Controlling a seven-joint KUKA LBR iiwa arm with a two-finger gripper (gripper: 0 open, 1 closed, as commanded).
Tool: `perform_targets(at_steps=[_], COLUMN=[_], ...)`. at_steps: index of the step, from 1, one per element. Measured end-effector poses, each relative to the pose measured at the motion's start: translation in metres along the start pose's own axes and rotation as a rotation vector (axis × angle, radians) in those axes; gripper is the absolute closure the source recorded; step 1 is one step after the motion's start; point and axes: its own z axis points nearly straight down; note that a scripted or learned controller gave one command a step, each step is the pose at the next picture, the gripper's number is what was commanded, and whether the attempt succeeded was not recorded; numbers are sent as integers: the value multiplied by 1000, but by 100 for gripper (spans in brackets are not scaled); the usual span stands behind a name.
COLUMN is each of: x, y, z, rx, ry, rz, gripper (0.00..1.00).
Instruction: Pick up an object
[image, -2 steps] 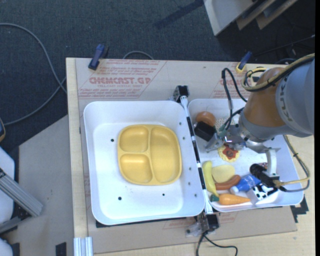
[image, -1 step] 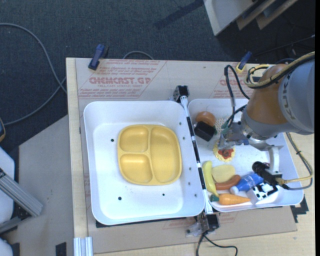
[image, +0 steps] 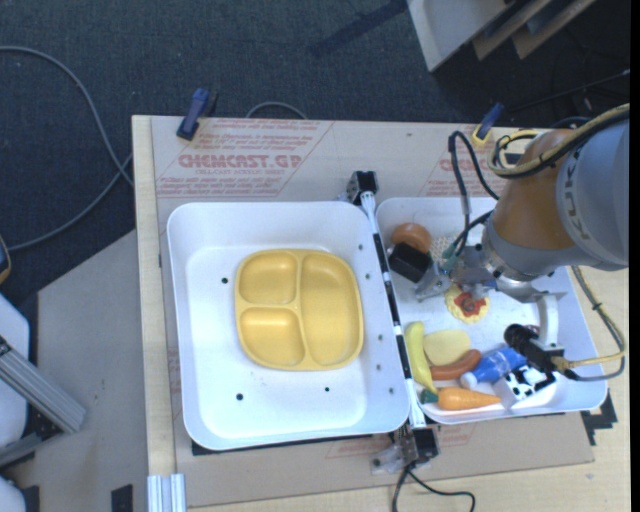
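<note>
The right bin (image: 585, 395) holds several toy objects. An orange-brown ball (image: 410, 237) and a black block (image: 408, 262) lie at its far left. A small red and yellow piece (image: 467, 303) sits in the middle. Along the near side lie a yellow banana (image: 418, 357), a pale yellow slice (image: 447, 346), a sausage (image: 456, 368), a carrot (image: 466, 399), a blue piece (image: 497, 364) and a black-and-white piece (image: 527, 380). My gripper (image: 446, 275) is low in the right bin, between the black block and the red and yellow piece.
The left bin (image: 200, 300) carries a yellow divided plate (image: 298, 308). A black divider rail (image: 385, 300) runs between the bins. The grey arm (image: 560, 210) with its cables covers the far right part of the right bin. Blue clamps (image: 193, 113) sit on the bench's far edge.
</note>
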Motion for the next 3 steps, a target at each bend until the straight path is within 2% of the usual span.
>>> perform_targets(at_steps=[1,2,3], x=[-53,-19,-44], y=[74,92,98], z=[13,12,18], rx=[12,27,40], ry=[5,-5,10], rz=[-2,5,3], gripper=[0,0,0])
